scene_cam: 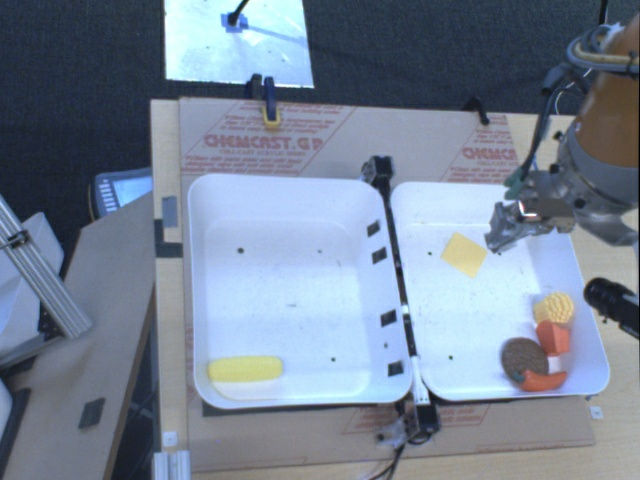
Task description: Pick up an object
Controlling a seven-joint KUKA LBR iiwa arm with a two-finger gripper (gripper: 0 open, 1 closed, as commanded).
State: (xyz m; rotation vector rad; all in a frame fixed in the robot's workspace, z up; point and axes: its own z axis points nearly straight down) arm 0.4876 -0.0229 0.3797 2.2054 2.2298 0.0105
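Note:
The right bin (440, 383) holds a flat yellow cheese-like slice (465, 254) near its upper middle. In its lower right corner lie a yellow corn cob (555, 308), an orange-red piece (553, 337), a brown round patty (521, 357) and an orange carrot-like piece (543, 379). A yellow banana-shaped object (245, 369) rests at the lower left of the left bin (290, 193). My gripper (503, 234) hangs over the right bin, just right of the cheese slice and slightly above it. Nothing shows between its fingers.
The arm (605, 138) comes in from the upper right over the right bin's far edge. A black divider with clips (392, 278) runs between the bins. A black clamp with a yellow tag (268, 98) sits behind the left bin.

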